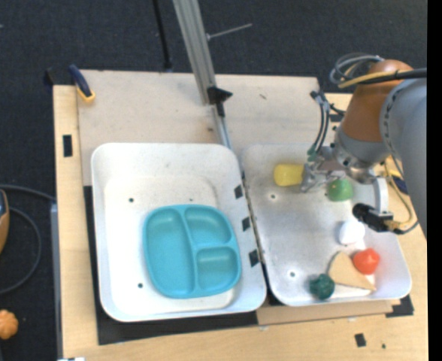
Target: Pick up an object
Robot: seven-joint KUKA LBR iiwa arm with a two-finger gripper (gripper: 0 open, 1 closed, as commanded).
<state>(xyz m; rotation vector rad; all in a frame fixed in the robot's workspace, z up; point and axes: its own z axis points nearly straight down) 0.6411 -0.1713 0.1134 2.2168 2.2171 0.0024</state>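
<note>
In the right bin (281, 224), near its far edge, the gripper (316, 177) sits low beside a yellow block (287, 174); whether it is open or closed cannot be told. A green ball (340, 189) lies just right of it. The left bin (116, 171) holds a blue divided tray (192, 250).

A grey robot arm (405, 119) reaches in from the right, an orange band above its wrist. Its gripper (313, 177) points down and to the left, low over the bench. Cables loop around the wrist.
</note>
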